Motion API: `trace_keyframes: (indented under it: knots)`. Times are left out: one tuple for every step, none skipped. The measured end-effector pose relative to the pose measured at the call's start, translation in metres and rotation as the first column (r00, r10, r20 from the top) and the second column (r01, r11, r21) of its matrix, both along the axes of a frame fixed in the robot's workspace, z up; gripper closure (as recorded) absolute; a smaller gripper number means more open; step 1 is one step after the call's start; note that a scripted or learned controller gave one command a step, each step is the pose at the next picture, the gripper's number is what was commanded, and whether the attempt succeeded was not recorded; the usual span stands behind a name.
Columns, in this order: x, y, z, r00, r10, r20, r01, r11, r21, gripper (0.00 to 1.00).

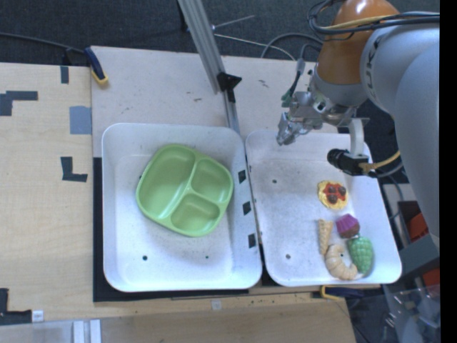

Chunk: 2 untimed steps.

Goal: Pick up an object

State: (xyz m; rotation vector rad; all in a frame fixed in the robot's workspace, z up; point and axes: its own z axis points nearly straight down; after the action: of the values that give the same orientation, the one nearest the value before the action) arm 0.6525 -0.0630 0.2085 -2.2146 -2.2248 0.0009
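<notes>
Five small toy foods are lying in the right bin (pixel 285 213), all gathered toward its right side: a round yellow pizza piece with red topping (pixel 333 194), a purple piece (pixel 348 226), a tan cone (pixel 325 236), a green bumpy piece like a bunch of grapes (pixel 361 254) and a curled croissant (pixel 342 265). The last four are crowding together near the front right corner, touching or nearly so, while the pizza piece is sitting a little apart, farther back.

Any of these could serve as the object to pick up. They are looking like light, hollow, rigid plastic, probably smooth and a bit slippery, so a squeeze across a narrow dimension should suit. The pizza piece seems the easiest target, with free space around its rim; being flat, it may be calling for a low pinch across its edges. The clustered pieces are risking a nudge to a neighbour.

The gripper (pixel 285 136) is hovering over the back left edge of the right bin, well apart from the toys; whether its jaws are apart or together, I cannot tell.

The left bin (pixel 128 263) is holding a green divided plate (pixel 184 189), lying slightly tilted.
</notes>
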Motion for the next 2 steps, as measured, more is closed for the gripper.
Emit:
trace_keyframes:
  knots:
    - [-0.021, 0.055, -0.003, 1.000, 0.001, -0.002, -0.001, 1.000, 0.000, 1.00]
    - [-0.038, 0.102, 0.004, 1.000, 0.002, -0.001, -0.002, 1.000, 0.001, 1.00]
